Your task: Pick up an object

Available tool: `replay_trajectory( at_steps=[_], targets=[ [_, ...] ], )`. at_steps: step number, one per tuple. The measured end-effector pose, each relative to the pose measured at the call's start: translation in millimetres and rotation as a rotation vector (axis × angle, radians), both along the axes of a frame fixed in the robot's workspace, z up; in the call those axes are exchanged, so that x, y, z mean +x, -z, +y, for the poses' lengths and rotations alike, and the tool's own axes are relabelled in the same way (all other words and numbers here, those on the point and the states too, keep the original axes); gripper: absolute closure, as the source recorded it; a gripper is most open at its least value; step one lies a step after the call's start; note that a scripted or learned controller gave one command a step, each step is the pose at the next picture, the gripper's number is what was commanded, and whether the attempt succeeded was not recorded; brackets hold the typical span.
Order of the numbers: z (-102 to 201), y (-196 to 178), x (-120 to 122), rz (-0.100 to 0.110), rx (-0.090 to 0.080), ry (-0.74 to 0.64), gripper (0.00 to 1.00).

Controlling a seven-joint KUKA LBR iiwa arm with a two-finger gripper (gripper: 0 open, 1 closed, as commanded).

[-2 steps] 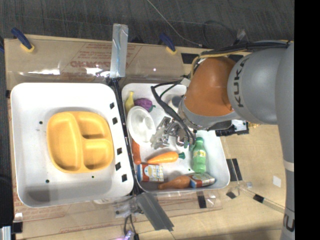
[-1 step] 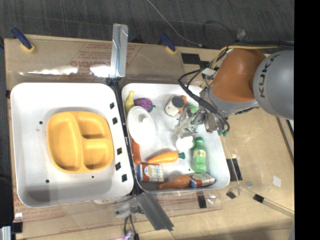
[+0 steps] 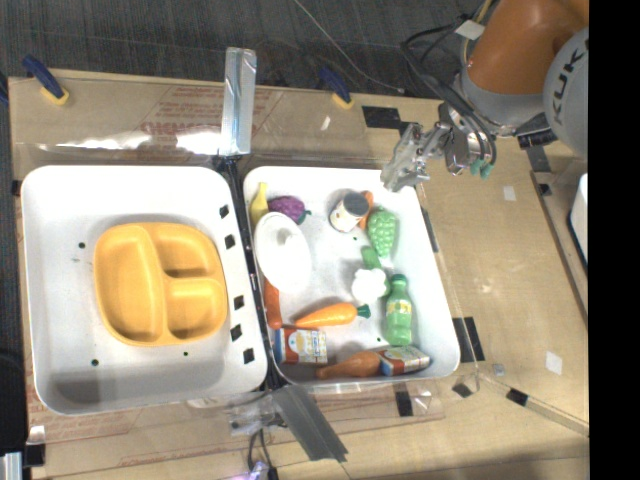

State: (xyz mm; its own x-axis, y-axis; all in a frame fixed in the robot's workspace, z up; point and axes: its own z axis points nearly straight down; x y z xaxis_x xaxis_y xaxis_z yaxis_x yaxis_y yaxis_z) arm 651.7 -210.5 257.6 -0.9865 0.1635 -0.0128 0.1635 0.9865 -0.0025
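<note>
Target candidate: green textured toy [image 3: 381, 230], upper right of the right bin [image 3: 440, 308], just beside a small round jar [image 3: 349, 210].
Appearance: bumpy, bright green, oblong, lying free.
Neighbours: green bottle [image 3: 398, 311], carrot [image 3: 325, 315], white bowl [image 3: 281, 250].
Gripper [image 3: 400, 176]: above the bin's upper right rim, fingers apart, nothing between them.
Technique: descend vertically, straddle the toy's narrow width, avoid the jar.

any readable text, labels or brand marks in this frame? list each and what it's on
"KU": partial lettering on the grey arm, cut off at the frame edge.
Red print on the cardboard behind the bins: too faint to read.
Labels on the green bottle, the carton and the small can: too small and blurred to read.
</note>
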Motion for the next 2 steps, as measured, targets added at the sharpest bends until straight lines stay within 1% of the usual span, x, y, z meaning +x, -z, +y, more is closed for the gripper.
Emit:
replay_trajectory(
  at_steps=[1,2],
  targets=[
    [56.9,75.3,-41.5,0.016,0.006,0.000,1.00],
    [91.0,-1.7,-33.6,0.005,0.004,0.119,1.00]
  ],
)
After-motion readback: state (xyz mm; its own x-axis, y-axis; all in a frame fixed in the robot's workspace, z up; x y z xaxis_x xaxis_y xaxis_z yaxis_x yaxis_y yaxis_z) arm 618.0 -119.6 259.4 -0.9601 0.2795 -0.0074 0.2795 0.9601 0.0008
